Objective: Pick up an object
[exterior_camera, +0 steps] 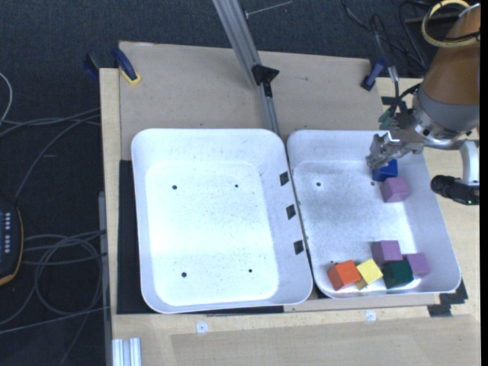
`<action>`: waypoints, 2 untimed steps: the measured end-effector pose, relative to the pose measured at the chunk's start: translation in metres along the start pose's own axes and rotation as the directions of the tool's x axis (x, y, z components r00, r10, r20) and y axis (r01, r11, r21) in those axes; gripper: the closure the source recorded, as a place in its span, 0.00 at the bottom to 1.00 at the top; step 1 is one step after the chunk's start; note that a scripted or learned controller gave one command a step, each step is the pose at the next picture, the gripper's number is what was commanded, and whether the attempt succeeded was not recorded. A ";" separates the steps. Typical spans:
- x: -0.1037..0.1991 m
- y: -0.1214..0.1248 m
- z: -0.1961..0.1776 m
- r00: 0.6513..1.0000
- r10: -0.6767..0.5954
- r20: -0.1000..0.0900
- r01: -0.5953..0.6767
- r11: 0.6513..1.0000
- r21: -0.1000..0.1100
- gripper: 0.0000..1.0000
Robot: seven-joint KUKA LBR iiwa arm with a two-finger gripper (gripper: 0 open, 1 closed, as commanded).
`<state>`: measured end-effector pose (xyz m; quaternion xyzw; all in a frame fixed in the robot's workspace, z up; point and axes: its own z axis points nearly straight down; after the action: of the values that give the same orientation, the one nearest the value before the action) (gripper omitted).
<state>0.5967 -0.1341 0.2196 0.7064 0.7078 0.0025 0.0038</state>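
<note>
Blocks are what it's after, and they all sit in the right bin (427, 227); going left to right, the left bin (145, 204) has nothing but specks on its floor; a metal pole (240, 40) slants down to the gap between the two bins on the desk (191, 90); then in the right bin's near corner there's a tight cluster: orange block (345, 273), yellow block (370, 271), a purple block (386, 250) behind them, green block (396, 273) and another purple block (417, 263); up toward the far side a lone purple block (395, 190) sits just beside a blue block (385, 170); the claw (379, 157) is right over that blue one, which sits just under its tip, on the near side; can't tell if it's actually grabbing it or not; my guess is blue is the target, since the cluster lies well apart toward the near edge.
</note>
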 end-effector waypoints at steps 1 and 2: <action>0.000 0.001 -0.018 1.000 0.000 -0.001 0.000 1.000 0.005 1.00; 0.057 -0.007 -0.009 1.000 -0.004 -0.005 0.004 1.000 0.011 1.00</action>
<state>0.5897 -0.0767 0.2289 0.7049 0.7093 0.0004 -0.0018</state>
